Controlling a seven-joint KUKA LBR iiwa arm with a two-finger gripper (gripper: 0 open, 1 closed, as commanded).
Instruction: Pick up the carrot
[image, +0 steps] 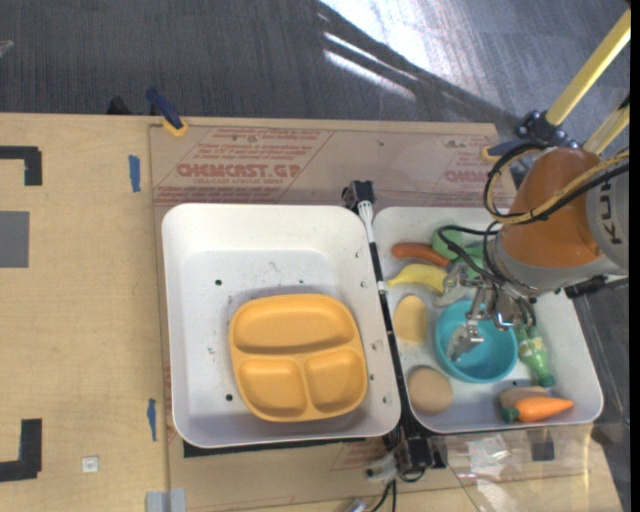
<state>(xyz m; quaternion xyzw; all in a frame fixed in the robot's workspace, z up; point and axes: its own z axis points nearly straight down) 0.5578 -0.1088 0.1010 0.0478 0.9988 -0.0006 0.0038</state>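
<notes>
Your pincer (478, 330) hangs narrow and empty over the teal bowl (478, 352); the carrot (540, 407) lies ungrasped at the right bin's (590, 385) near-right corner

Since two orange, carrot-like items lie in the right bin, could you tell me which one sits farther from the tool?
The carrot near the bin's front edge, right of the tool; the other orange item lies at the back.

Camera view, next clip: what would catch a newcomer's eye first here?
Probably the yellow divided tray, sitting alone in the left bin. Next, the grey arm with its orange band reaching into the crowded right bin, its gripper hanging over the teal bowl. The carrot lies near that bin's front right corner, apart from the gripper.
</notes>
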